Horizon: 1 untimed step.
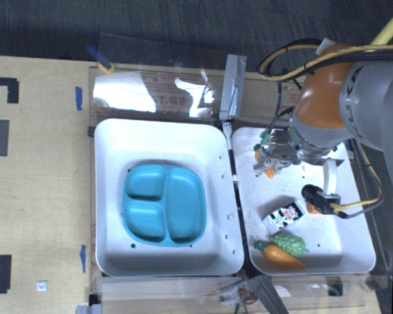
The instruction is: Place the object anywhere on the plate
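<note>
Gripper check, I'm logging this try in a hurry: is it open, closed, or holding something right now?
Gripper: above the right bin, something small and orange at its tip; open, shut or holding cannot be told.

A blue divided plate (164,204) sits in the left bin (112,143). In the right bin (355,248), the end effector (272,158) hangs near the far wall, with a toy carrot (282,254) and a black-and-white box (284,215) near the front.
</note>
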Each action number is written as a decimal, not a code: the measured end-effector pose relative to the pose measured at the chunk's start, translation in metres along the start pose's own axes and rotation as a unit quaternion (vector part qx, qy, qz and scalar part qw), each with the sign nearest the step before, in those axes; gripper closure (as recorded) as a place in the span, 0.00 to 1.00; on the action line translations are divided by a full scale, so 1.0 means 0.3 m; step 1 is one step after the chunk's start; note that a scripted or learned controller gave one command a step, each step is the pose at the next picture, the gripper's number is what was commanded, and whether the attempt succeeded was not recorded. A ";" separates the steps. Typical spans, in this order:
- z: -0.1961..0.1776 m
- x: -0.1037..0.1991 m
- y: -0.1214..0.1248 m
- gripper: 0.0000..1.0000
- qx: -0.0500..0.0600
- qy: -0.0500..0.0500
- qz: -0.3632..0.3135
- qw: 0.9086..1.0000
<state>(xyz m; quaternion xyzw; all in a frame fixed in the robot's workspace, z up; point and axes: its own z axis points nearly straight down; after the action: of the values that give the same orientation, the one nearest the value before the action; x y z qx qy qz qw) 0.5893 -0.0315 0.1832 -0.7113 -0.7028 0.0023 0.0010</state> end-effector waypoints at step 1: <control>0.002 0.180 -0.122 1.00 0.002 0.001 0.058 0.998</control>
<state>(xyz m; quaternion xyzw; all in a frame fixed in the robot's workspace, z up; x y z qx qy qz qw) 0.5534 0.0230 0.1828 -0.7511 -0.6602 0.0025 0.0031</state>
